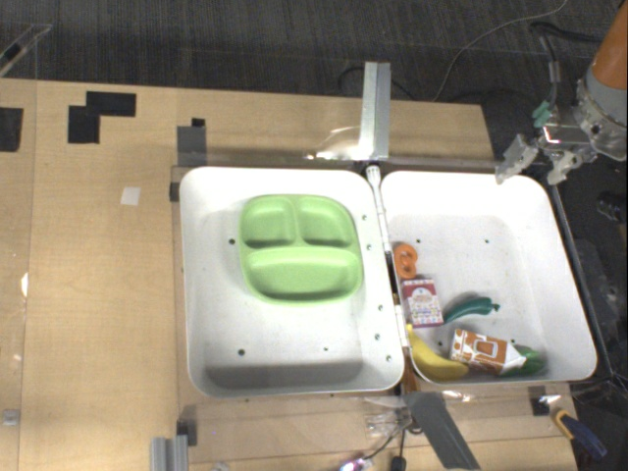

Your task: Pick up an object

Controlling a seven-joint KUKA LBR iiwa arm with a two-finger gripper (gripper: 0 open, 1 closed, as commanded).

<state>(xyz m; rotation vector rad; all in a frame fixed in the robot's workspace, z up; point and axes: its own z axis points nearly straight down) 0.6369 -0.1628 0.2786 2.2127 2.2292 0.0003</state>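
Banana [435, 359] sits at 6 o'clock in the right bin [549, 263], partly under a box [481, 350]. End effector [535, 157] hangs open at 1 o'clock, arm cut off.

The arm [610, 77] has an orange band above a grey wrist section. Below it sits the end effector [537, 159], a pale metallic assembly with small teal-green fittings and two light grey fingers [513, 157]. Thin dark cables run beside the wrist.
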